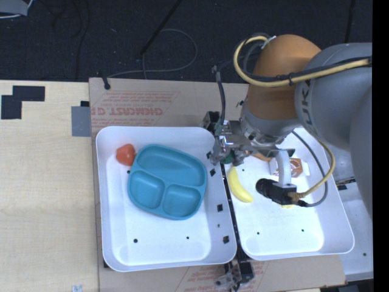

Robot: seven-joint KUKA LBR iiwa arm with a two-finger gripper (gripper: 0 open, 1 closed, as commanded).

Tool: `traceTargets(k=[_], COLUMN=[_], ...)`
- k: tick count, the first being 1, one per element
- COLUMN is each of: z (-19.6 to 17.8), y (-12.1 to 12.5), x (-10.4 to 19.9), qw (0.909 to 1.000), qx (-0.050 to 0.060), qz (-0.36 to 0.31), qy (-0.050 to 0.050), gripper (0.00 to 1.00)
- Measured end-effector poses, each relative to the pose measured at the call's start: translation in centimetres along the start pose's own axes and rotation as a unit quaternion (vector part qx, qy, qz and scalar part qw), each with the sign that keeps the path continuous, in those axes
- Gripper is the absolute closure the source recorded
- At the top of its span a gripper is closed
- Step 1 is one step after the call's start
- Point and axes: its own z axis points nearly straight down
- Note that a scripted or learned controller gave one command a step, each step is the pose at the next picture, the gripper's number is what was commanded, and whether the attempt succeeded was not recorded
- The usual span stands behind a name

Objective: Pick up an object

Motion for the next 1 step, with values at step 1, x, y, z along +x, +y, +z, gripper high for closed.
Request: traceTargets(k=[1], z=[2.0], y=[-1.16], x=[5.54], qw=[1.0], qx=[0.001], qz=[0.0], qy=[0.0], gripper=[1.0])
